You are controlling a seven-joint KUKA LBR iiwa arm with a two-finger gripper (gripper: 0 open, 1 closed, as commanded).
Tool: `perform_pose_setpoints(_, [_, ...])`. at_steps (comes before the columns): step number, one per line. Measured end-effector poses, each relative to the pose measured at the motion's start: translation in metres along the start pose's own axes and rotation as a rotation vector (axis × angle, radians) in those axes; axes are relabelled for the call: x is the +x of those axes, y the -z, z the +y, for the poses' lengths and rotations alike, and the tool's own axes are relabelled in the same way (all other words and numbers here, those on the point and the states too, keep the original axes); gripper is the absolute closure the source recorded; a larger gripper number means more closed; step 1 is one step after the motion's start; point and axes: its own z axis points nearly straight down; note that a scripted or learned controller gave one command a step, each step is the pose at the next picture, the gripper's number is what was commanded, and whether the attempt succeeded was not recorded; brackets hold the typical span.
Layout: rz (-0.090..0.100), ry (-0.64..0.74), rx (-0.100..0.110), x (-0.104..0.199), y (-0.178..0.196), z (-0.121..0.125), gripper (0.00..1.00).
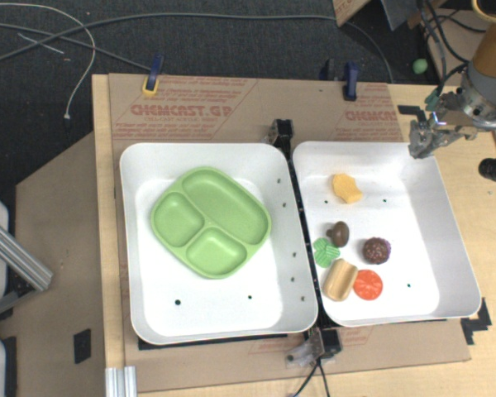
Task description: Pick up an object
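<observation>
Several small items lie in the right bin (430, 222): a yellow chunk (345, 188) near the back, a dark brown piece (338, 234), a green leafy piece (324, 251), a maroon round piece (376, 250), a tan cylinder (341, 279) and an orange-red disc (367, 285). My gripper (420, 141) hangs at the bin's far right corner, above the rim, well away from all of them. Nothing shows between its fingers.
The left bin (149, 288) holds a green three-compartment plate (210, 221). Both bins rest on a cardboard sheet (198, 106) held by blue clamps (154, 74). Cables run across the dark floor behind.
</observation>
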Motion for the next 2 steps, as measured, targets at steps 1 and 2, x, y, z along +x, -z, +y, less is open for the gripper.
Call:
perform_pose_setpoints(1, [-0.002, 0.002, -0.011, 0.000, 0.006, 0.002, 0.00])
perform_pose_setpoints(2, [-0.002, 0.001, -0.007, -0.007, -0.051, 0.002, 0.00])
